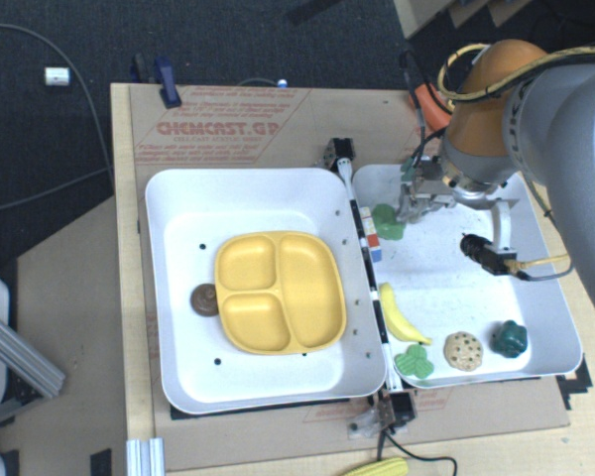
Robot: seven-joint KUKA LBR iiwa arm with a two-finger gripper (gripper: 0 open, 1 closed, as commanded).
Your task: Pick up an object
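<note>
We are seeing the left shallow white bin (169,266) carrying a yellow three-compartment plastic plate (280,293) at its middle, a brown round disc (204,299) touching the plate's left edge. In the right white bin (446,266), a yellow banana (401,317) is lying along the left wall, running far-left to near-right, beside a green leafy toy (415,364), a speckled cookie (463,350) and a teal lump (510,339) along the near edge. At the far-left corner, the two-finger gripper (409,209) is hovering just beside a pale green rounded object (387,222); we cannot tell its opening.

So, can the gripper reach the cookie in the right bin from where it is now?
Probably yes. The gripper is over the right bin's far end, and the cookie lies uncovered near the front edge, apart from the banana and the teal object.
</note>
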